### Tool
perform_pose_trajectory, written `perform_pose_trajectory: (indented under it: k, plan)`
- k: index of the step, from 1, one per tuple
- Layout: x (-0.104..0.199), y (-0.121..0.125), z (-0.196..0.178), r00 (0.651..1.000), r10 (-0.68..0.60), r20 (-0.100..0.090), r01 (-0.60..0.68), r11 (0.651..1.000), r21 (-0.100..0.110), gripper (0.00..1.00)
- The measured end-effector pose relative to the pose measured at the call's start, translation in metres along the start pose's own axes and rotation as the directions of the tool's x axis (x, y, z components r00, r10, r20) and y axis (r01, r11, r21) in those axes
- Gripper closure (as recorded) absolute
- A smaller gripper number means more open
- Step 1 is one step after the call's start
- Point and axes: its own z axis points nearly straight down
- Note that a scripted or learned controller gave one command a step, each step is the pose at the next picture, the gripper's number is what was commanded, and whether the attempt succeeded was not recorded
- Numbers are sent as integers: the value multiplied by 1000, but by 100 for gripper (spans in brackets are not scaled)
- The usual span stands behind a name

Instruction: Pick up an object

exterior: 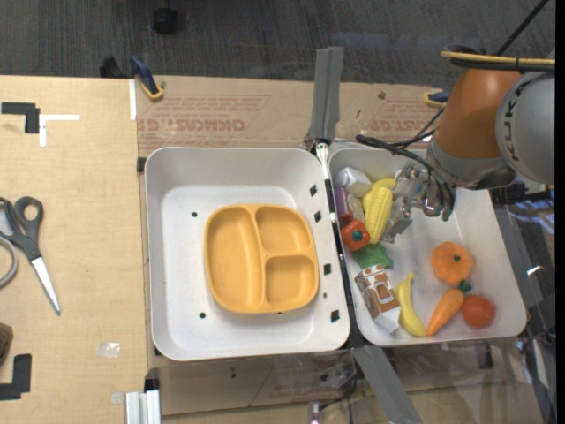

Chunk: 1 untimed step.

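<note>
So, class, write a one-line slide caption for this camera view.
Arm's hand lowered beside toy corn in right bin; yellow tray in left bin.

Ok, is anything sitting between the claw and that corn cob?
Nothing visible. The claw sits just right of the corn cob in the right bin, with bare bin floor between them.

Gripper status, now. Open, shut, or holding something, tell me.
Gripper: cannot be told. It hangs low in the right bin, right beside the corn cob; the view does not show anything held.
</note>
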Motion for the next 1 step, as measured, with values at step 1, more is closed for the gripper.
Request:
perform_pose_trajectory:
  k: [1]
  plan:
    - [2,25,0,997,79,-5,-79,997,4,0]
